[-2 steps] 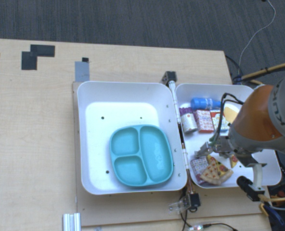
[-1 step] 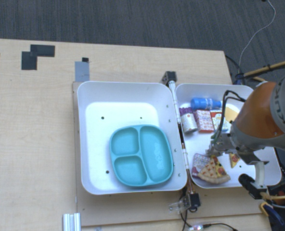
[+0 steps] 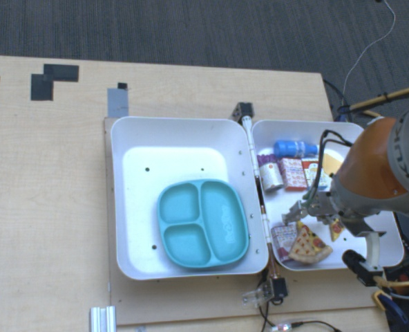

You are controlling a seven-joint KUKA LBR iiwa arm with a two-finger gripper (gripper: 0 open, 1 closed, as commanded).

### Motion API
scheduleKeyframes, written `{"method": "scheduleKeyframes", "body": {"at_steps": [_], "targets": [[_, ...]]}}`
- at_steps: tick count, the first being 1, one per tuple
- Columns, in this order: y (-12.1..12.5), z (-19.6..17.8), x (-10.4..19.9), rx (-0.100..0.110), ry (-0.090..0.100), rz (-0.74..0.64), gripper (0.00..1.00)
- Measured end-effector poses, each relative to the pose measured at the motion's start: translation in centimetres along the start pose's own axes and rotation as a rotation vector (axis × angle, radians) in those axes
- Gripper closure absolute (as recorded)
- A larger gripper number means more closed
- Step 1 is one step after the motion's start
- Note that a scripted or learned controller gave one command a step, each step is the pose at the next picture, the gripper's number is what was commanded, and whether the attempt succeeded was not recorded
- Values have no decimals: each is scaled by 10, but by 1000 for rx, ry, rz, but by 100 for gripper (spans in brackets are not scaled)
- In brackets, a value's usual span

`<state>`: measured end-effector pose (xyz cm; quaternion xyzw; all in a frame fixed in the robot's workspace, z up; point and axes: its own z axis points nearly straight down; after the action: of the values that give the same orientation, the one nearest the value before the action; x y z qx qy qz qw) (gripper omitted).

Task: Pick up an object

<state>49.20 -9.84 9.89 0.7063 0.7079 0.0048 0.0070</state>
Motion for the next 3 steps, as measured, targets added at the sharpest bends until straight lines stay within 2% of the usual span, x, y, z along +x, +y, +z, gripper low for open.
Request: {"method": "scheduleKeyframes", "body": {"at_steps": [1,2,3], "targets": [[2,-11,1,-3,1,-2,100],[2,-11,1,-3,0,-2,0],[-3,12,14,7,0,1,0]]}}
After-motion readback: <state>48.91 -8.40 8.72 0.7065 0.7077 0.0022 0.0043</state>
